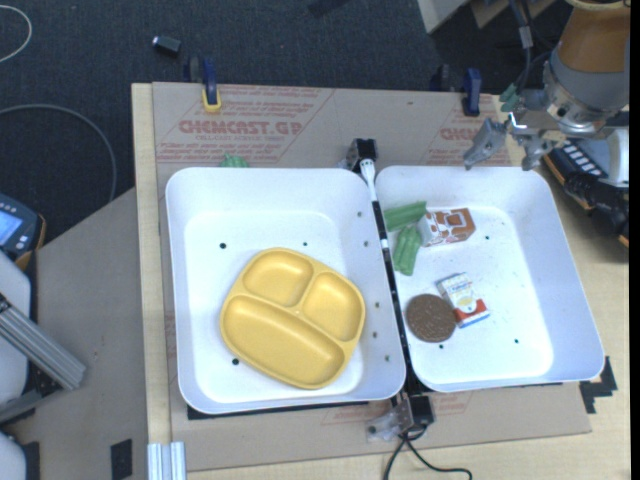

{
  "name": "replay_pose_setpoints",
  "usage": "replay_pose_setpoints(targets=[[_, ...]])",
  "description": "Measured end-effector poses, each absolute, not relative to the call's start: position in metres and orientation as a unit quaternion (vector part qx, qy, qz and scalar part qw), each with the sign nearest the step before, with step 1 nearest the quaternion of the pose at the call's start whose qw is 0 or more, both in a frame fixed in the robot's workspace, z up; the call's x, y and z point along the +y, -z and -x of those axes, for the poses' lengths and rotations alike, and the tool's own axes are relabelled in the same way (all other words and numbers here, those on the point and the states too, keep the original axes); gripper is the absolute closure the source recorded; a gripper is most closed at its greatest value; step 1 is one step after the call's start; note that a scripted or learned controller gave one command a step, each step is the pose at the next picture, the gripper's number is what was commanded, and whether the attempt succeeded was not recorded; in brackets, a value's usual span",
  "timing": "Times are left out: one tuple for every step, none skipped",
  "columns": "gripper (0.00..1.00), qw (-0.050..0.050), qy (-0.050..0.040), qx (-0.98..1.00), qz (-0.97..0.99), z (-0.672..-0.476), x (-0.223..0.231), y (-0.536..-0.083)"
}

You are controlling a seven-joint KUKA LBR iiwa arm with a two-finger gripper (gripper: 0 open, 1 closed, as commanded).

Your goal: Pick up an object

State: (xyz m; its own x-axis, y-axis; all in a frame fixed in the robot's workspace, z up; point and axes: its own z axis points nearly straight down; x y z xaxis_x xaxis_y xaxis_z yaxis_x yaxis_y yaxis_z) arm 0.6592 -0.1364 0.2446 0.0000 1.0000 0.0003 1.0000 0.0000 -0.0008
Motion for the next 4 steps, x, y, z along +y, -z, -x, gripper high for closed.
replay_pose_setpoints(targets=[[0.00,-0.010,0.0053,-0.706,0.708,-0.597,-0.151,-0.428],[0.00,-0.009,0.0039,-0.706,0.708,-0.568,-0.175,-0.545],[1.00,-0.005,0.0011,-0.707,0.707,-0.570,-0.173,-0.547],[1.00,0.008,-0.0044,-0.707,0.708,-0.540,-0.159,-0.384]])
